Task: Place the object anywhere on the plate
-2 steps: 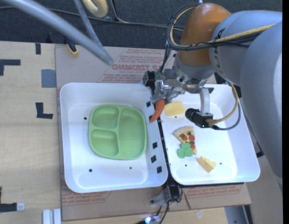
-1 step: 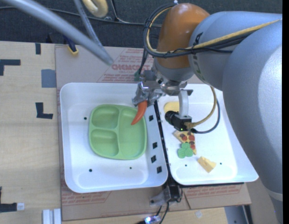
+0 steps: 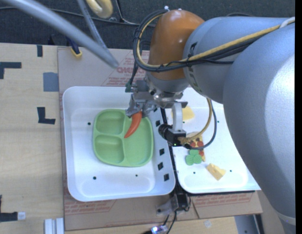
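The big grey arm covers most of the right of the view and hides the far and right parts of the right bin, so how much lies in that bin cannot be counted in full. The gripper hangs under the orange band, over the far right part of the green plate, and its fingers are mostly lost against the dark wrist hardware. An orange-red pepper shows its upper end between the fingertips, so the claw is closed narrowly on it; the pepper hangs slanting, its lower tip over the plate's central divider, and whether that tip touches the plate cannot be told. There are two white bins side by side. The left bin holds the one green plate, which has three compartments, two on the left and a long one on the right. In the right bin, four small items can be seen: a pale yellow piece just beside the wrist, a green leafy piece, a small red and yellow item touching it that is too small to identify, and a yellow wedge nearer the front edge. Black and yellow cables loop down over this bin and cross part of its contents.
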Controlling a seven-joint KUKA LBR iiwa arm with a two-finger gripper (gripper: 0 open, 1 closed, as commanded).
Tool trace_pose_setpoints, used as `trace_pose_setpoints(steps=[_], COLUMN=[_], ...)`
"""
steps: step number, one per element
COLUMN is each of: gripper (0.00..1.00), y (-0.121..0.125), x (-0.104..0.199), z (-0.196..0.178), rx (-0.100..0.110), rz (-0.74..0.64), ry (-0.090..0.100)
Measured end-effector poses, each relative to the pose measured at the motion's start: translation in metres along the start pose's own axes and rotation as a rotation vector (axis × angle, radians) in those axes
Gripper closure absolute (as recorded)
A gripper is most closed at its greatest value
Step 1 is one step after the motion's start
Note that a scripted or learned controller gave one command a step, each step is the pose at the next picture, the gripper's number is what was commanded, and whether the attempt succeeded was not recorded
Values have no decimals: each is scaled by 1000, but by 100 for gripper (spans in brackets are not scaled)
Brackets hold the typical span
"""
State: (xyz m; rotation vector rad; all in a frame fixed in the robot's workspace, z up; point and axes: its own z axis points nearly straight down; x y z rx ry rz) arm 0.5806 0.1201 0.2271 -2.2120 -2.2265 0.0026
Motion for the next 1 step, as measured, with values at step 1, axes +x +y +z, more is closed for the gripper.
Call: trace_pose_setpoints(steps=[1], gripper=[0], y=[1], x=[-3], z=[0], rx=[-1], rz=[4], ry=[-1])
